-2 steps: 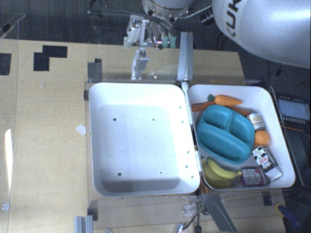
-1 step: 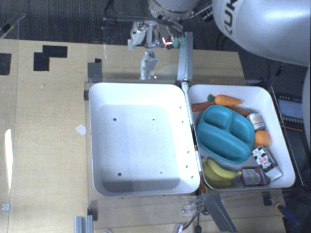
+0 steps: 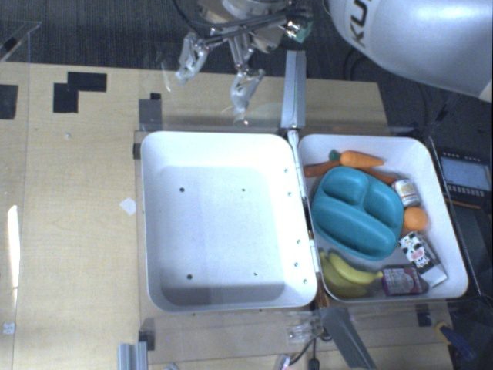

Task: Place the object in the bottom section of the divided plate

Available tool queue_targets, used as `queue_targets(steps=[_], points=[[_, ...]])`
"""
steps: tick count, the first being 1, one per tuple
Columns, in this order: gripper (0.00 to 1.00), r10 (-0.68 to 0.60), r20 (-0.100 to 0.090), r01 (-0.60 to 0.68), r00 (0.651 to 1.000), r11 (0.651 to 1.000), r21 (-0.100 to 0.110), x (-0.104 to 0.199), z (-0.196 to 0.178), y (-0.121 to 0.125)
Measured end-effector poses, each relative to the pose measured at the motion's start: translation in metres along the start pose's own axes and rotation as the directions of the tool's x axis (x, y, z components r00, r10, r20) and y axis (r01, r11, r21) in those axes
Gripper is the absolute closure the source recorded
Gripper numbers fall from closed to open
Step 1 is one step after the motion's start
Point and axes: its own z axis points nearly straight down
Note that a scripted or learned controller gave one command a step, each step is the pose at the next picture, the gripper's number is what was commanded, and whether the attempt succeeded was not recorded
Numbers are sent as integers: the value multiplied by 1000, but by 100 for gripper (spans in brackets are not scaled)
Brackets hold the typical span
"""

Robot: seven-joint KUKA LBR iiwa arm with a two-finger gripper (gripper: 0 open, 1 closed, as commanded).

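Beyond the left bin [image 3: 154, 206], the gripper [image 3: 216, 72] hung wide open and empty; it should first grasp the carrot [image 3: 360, 159] squarely.

Teal divided plate [image 3: 360, 213] with three sections, lying tilted atop the clutter in the right-hand bin, well below and right of the open fingers [image 3: 240, 89], nothing on it

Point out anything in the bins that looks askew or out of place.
The teal divided plate sits tilted in the right bin, propped on a banana and packets instead of lying flat. A carrot is wedged behind it.
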Motion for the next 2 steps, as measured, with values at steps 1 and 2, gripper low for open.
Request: queue_targets(steps=[1,2], points=[[0,1,0,-1,1000,1000,0,0,0,0],[0,1,0,-1,1000,1000,0,0,0,0]])
